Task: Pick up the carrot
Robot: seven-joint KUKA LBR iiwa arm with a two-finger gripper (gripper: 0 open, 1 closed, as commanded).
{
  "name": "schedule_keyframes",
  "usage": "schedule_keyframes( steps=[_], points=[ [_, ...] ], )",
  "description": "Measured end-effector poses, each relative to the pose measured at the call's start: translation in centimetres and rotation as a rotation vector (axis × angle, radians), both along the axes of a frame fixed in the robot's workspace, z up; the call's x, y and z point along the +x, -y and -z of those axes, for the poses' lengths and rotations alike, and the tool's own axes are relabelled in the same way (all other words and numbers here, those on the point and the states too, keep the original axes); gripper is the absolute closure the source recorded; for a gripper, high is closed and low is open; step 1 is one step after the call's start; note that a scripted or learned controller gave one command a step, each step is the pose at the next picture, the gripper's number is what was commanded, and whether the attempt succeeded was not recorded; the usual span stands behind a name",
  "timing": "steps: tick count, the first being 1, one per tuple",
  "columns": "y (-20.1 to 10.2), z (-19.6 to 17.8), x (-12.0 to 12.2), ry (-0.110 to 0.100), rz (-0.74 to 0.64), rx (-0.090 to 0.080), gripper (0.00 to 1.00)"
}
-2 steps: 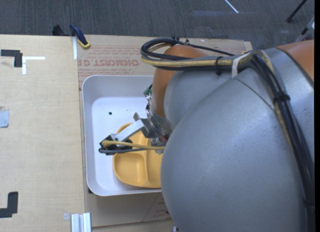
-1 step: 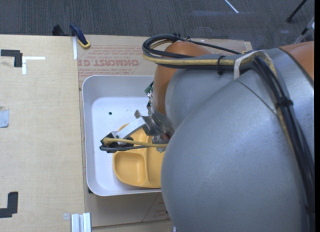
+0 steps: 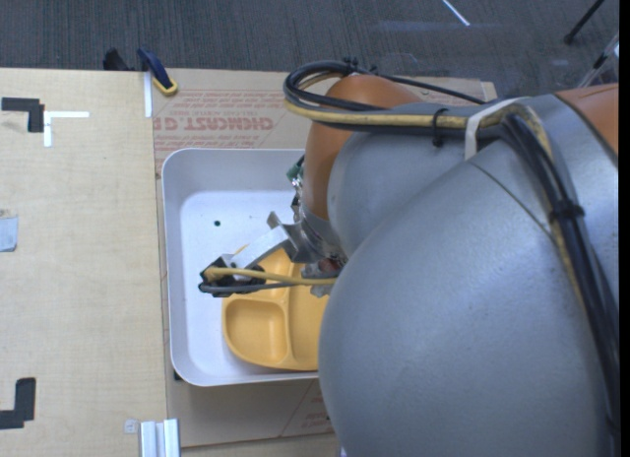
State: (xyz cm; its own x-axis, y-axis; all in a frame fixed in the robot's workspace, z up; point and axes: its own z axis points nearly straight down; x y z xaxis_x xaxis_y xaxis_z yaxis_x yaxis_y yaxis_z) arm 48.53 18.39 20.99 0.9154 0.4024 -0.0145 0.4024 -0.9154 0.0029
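My gripper [image 3: 293, 244] hangs low inside the white bin [image 3: 192, 199], just over the far edge of a yellow divided plate [image 3: 258, 332] that lies in the bin's near half. The grey arm with its orange band [image 3: 364, 110] fills the right side of the view and covers the right part of the bin and of the plate. Whatever lies under the gripper is hidden by the wrist.
A tiny green speck [image 3: 216, 222] sits on the bin floor at far left. The bin rests on cardboard with red lettering [image 3: 221, 122]. A blue and yellow tool [image 3: 157, 71] lies at the bench's back edge. The wooden bench top [image 3: 79, 248] stretches left.
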Motion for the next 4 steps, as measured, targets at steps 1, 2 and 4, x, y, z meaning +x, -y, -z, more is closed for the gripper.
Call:
schedule_keyframes(
  steps=[1, 2, 4],
  points=[
    [0.1, -0.8, 0.1, -0.002, -0.003, -0.002, 1.0],
    [0.2, -1.6, 0.2, -0.005, -0.008, -0.004, 1.0],
    [2.3, 1.3, -0.7, 0.01, 0.21, 0.006, 1.0]
  ],
)
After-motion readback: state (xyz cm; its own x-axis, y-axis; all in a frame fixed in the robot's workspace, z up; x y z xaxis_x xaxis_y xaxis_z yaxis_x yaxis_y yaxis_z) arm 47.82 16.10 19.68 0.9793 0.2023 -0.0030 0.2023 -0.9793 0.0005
